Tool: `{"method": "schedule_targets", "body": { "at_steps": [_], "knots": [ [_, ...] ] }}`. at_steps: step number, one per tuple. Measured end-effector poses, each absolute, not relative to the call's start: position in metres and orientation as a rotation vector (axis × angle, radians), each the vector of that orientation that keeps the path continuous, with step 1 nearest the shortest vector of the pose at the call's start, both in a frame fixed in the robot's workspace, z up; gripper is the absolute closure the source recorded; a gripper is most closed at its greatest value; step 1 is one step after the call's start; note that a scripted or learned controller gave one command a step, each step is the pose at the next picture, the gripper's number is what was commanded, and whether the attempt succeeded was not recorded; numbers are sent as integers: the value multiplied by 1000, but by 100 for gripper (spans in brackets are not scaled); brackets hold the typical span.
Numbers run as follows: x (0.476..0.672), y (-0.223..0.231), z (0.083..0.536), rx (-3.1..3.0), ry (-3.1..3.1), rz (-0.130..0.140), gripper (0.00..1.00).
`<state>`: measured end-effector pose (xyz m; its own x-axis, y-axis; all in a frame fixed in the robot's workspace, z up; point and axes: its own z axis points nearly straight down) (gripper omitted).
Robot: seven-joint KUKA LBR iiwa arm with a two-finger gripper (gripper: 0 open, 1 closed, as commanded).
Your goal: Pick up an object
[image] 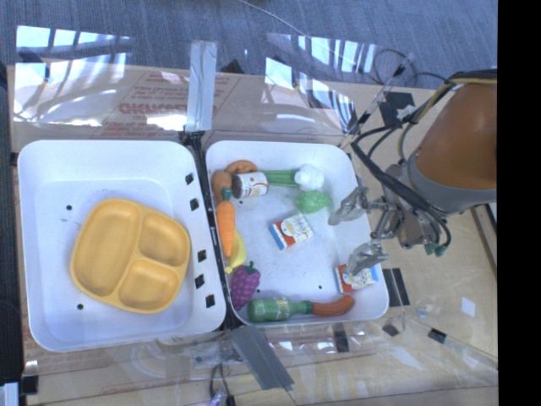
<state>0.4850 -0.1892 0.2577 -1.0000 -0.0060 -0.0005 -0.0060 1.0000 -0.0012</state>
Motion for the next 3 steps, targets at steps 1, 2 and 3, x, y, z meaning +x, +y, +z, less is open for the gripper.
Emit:
{"method": "schedule_targets", "body": {
  "at_steps": [1,2,3],
  "knots": [
    [561,-160,101,42,3154,7,0],
    [553,-140,92,189,3137,2,0],
    [617,-105,88,380,3150,-3,0]
  ]
}}
